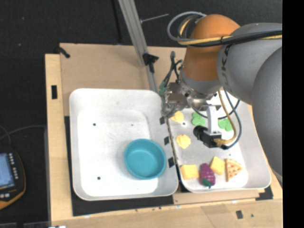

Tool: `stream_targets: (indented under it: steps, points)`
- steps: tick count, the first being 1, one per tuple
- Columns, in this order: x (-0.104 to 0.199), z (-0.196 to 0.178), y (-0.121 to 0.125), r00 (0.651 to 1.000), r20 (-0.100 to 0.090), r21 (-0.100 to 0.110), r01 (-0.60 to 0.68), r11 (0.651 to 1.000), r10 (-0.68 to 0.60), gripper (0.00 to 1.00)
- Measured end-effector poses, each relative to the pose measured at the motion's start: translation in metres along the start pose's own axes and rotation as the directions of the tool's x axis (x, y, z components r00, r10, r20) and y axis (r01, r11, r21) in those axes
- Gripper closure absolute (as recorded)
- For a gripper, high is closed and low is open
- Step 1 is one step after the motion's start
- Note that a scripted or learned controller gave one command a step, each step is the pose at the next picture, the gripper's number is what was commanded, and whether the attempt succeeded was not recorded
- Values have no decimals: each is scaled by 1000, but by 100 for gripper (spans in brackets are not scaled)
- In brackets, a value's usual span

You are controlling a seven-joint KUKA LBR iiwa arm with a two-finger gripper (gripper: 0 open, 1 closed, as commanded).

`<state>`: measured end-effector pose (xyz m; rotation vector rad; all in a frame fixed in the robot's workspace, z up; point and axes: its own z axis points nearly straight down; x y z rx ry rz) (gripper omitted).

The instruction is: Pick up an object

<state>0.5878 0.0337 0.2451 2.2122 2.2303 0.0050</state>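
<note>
Reaching in from the right over the right bin (259, 172), with the orange band (209, 46) above the wrist and grey links filling the upper right. Jaws (172, 109) low at that bin's upper left corner, hard against the divide between the two bins; open or clenched, cannot tell, the tips being lost in dark clutter. Just below and right of the jaws, a small yellow toy piece (177, 117), very near them, though touching or apart cannot be told. Further below the jaws, a second yellow piece (183, 140). To the right of the jaws, a green toy piece (199, 119), partly hidden behind a white bracket and a black fitting (205, 137) with cables looping past. Well below the jaws, along the bin's near edge, a row: yellow cheese-like block (189, 171), purple grape bunch (207, 174), another yellow block (217, 165), and a pizza slice (232, 167), lying close to one another. Left and below the jaws, in the left bin (95, 108), a blue bowl (144, 158) sitting upright near that bin's lower right corner, well apart from the jaws. Both bins set side by side on a tan tabletop (95, 65). Above and left of the jaws, a grey metal post (135, 32) slanting up out of frame. Far left, at the frame's edge, a handheld controller with a lit screen (8, 172).
</note>
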Motion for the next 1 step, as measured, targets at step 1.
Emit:
stream_targets:
  steps: [1]
  points:
    - [49, 12, 5, 1000, 1, 1, -2, 1000, 2, 100]
